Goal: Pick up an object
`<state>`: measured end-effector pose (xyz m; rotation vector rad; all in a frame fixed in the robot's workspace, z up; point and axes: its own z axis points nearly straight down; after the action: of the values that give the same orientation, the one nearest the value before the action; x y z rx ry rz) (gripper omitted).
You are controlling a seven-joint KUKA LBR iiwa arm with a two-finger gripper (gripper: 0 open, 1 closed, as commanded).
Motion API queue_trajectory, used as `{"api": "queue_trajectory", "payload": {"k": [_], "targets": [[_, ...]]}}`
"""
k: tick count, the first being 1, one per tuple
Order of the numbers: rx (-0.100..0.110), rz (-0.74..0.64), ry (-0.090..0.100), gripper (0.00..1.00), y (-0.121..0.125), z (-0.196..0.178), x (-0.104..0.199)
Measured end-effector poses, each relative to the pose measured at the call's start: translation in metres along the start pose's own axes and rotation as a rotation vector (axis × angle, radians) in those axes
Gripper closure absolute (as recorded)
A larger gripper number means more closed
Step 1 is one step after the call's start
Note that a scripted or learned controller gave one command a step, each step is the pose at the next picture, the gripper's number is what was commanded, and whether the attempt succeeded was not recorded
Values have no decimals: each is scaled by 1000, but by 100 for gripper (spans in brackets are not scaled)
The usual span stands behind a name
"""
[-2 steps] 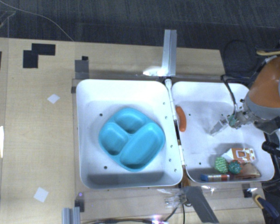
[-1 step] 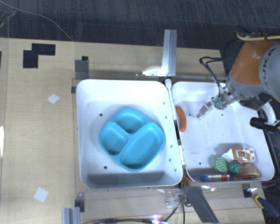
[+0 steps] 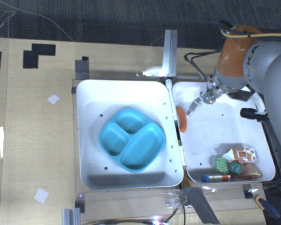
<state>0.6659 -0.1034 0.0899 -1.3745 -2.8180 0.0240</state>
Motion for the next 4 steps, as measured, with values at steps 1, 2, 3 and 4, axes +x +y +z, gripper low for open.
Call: {"api": "queue_trajectory", "payload": {"k": [1, 2, 3, 4], "targets": [[-23, 67, -11, 0, -7, 1, 18], [-24, 32, -5, 0, 11, -98, 35], [-22, 52, -4, 0, -10, -7, 29], [-28, 48, -9, 100, -8, -20, 28]]}}
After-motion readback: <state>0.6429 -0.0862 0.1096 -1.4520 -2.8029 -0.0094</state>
